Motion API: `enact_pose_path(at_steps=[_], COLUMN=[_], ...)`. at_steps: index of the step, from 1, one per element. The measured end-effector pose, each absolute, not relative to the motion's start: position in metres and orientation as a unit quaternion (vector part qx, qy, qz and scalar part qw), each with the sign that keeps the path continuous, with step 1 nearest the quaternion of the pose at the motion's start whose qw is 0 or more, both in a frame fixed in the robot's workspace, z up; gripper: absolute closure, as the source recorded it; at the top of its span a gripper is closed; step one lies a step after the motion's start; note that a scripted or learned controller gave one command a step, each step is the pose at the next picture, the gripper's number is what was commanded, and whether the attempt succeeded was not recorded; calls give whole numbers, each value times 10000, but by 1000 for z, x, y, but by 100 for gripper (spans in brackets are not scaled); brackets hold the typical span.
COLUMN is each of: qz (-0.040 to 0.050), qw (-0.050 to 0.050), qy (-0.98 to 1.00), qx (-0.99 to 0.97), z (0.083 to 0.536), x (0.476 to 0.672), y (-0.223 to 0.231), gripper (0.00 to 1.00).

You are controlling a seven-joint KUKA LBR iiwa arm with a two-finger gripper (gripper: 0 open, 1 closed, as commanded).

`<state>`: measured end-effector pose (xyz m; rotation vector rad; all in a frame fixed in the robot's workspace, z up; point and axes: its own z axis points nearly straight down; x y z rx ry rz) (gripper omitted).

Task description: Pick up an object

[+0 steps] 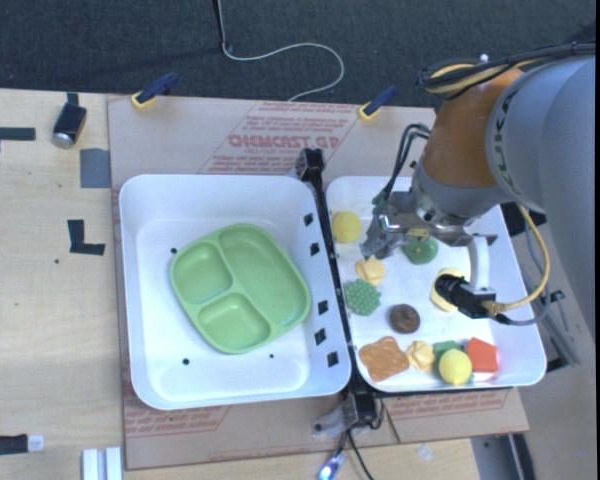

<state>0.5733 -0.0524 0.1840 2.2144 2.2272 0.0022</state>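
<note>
- Because the grey arm with its orange band [470,138] hangs over the right shallow white bin [515,363], its bulk could nudge neighbouring toys during a descent.
- The claw [383,230] sits at the bin's ten o'clock; I cannot tell its state.
- A round yellow toy [347,227] lies just beside it at nine o'clock, smooth and liable to roll.
- A small pale yellow chunk [370,270] lies at six o'clock.
</note>
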Motion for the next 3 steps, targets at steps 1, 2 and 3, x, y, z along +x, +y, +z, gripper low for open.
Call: enact_pose_path(at_steps=[1,2,3], qz=[24,26,-44], qw=[8,6,-27], qy=[7102,7119,7067], qx=[7040,7023,7075], z=[248,300,253], x=[569,563,513], y=[16,133,104], gripper=[100,100,100])
